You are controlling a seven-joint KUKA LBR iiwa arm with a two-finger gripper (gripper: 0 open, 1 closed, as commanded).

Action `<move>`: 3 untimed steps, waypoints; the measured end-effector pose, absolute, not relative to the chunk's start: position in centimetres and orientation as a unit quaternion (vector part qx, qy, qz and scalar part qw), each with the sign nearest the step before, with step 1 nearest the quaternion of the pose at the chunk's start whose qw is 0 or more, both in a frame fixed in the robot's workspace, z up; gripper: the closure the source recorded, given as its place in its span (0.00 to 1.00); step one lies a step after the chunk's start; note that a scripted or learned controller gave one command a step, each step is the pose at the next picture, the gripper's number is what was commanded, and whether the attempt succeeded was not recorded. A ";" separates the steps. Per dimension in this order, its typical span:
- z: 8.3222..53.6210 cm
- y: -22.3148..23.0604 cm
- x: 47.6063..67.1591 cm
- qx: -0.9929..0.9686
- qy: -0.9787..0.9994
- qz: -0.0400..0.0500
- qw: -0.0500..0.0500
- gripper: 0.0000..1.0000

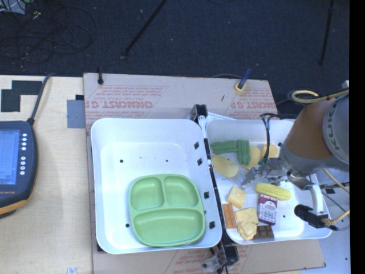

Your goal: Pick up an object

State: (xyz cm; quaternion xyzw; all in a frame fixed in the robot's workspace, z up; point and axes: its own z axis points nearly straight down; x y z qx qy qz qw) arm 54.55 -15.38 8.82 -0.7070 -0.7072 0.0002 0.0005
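Camera view lets me see the tool (255, 174) low in the right bin (296, 228), just beside the corn cob (273, 190); its opening I cannot tell. Nothing looks lifted yet.

One camera watched me, fixed above the bench and tilted, so it looked down on both bins at a slant rather than straight from overhead. It sat far enough back to take in the whole left bin (108, 153) and the right bin (285, 224) side by side, the cardboard sheet (171, 96) beneath them, a strip of dark floor (171, 27) along the top of the frame and the teach pendant (14, 164) at the left edge. My arm (319, 136) entered from the right side of the frame, cut off by that border, so its base lay outside the camera's field.
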 end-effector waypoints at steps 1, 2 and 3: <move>8.9 -9.9 64.7 -0.705 -0.710 -0.002 -0.002 0.00; 9.8 -10.2 64.4 -0.706 -0.708 0.001 0.001 1.00; 19.3 -6.4 60.6 -0.706 -0.708 -0.002 -0.001 1.00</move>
